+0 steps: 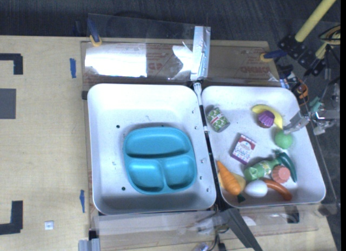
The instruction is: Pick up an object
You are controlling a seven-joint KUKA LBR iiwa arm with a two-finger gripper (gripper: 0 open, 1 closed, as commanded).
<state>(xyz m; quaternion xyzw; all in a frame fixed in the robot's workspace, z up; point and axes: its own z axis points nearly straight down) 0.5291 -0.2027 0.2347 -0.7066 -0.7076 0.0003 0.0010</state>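
The right bin (227, 96) holds several toy foods: a green-and-white can (217, 119), a yellow banana (270, 113) with a purple piece (265, 119) on it, a green ball (283, 140), a red-and-white carton (243, 149), a carrot (230, 179), a white egg (256, 189), a leafy green piece (258, 169), a round red piece (281, 174) and a dark green pepper (287, 162). My gripper (300, 121) hangs at the right rim of this bin, just above and right of the green ball. Nothing shows in its grasp.
The left bin (102, 136) carries a blue divided plate (160, 158). A clear plastic panel (146, 55) stands behind the left bin. A yellow pole (320, 7) and dark clamps (294, 47) sit at the upper right. Tan bench surface (38, 136) lies to the left.
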